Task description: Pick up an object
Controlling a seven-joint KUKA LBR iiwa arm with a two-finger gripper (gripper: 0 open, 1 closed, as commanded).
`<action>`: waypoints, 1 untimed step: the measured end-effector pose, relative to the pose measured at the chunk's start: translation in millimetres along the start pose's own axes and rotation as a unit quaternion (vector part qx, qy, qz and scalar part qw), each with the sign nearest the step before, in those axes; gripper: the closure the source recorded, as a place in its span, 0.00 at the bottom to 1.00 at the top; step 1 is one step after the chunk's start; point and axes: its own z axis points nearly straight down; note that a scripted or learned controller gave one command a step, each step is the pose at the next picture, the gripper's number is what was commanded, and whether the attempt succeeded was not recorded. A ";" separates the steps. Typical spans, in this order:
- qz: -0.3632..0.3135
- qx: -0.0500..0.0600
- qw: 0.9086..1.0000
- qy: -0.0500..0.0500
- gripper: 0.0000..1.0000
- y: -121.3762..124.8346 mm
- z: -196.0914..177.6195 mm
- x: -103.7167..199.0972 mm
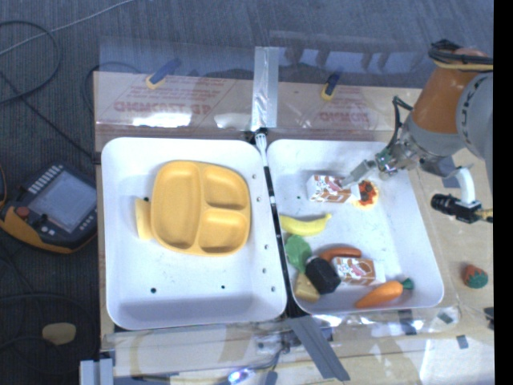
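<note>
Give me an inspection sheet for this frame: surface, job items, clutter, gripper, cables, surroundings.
Surface: two white bins, left bin, right bin.
Job's things: right bin holds a small carton, banana, carrot, second carton, black item, green piece.
Clutter: yellow divided tray in left bin.
Gripper: gripper low beside the small carton; nothing seen held.
Cables: cable on the floor, upper left.
Surroundings: pendant at left; strawberry-like toy outside, at right.

The grey arm [469, 111] with its orange band enters at upper right; its gripper [350, 176] slants down-left.
</note>
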 end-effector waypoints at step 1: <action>-0.089 -0.010 0.996 -0.007 0.00 1.8 2.5 1.9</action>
